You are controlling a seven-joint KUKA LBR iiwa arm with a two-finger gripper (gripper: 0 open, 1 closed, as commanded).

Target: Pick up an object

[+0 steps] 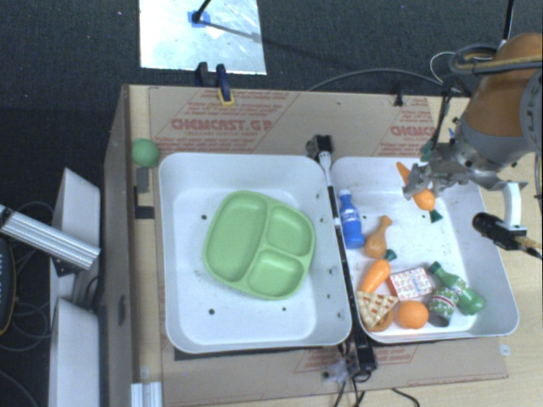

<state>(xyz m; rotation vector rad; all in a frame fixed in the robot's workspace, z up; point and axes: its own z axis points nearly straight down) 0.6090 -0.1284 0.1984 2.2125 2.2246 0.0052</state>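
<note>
My gripper [422,186] hangs over the far part of the right bin [488,265]. A small orange toy with a green tip [425,200] sits between its fingers, just above the bin floor. A thin orange piece [401,171] pokes out to the gripper's left. Lower in this bin lie a blue bottle [347,219], a tan drumstick [379,237], a carrot [375,275], a waffle-like wedge [376,309], an orange [411,314], a red and white box [411,281], a dark can [440,307] and a green bottle [456,286].
The left bin [187,312] holds a green divided plate [259,244]. A green ball [145,152] rests on the bench by the left bin's far corner. A blue clamp [223,83] stands at the bench's back edge.
</note>
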